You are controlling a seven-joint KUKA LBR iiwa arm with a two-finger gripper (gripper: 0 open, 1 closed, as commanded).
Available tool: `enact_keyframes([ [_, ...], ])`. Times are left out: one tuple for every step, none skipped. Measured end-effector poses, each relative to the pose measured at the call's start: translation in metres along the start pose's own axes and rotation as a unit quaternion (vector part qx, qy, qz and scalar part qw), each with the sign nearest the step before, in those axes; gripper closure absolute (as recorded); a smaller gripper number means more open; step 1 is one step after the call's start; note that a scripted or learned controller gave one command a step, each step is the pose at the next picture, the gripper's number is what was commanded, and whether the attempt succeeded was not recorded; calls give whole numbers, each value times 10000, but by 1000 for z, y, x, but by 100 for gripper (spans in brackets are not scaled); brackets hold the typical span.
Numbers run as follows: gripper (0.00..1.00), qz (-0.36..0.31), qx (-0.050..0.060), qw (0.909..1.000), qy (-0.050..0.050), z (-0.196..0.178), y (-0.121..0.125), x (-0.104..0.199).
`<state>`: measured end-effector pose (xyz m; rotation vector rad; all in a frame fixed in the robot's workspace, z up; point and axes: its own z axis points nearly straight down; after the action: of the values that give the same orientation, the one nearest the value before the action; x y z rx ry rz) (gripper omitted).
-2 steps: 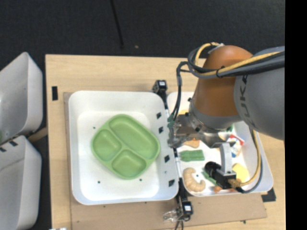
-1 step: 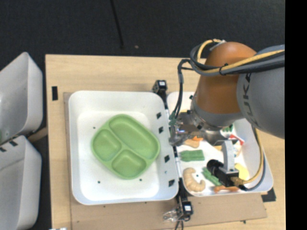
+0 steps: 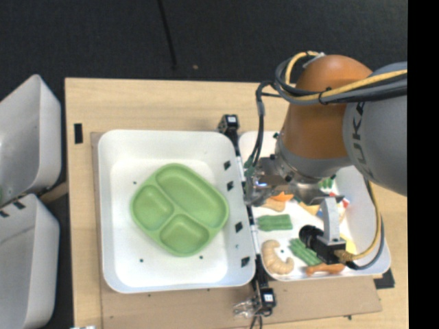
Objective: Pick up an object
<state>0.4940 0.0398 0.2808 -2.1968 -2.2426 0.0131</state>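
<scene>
The tool [image 3: 264,184] hangs low in the right white bin [image 3: 367,262], probably just beside a small orange toy piece [image 3: 280,200]; its state cannot be told. A green divided plastic plate [image 3: 180,208] lies in the left white bin [image 3: 116,252].

The bench [image 3: 137,94] is viewed from above at a slant by a single fixed camera. Both white bins [image 3: 116,252] are taken in at moderate range, and the arm [image 3: 322,115] is seen entering from the right

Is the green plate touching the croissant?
Apart. The camera view shows the green plate in the left bin and the croissant in the right bin, with the bin walls between them.
</scene>
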Motion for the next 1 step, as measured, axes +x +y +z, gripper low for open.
enact_keyframes([
  [100,-50,19,10000,-10,-8,1,-1],
])
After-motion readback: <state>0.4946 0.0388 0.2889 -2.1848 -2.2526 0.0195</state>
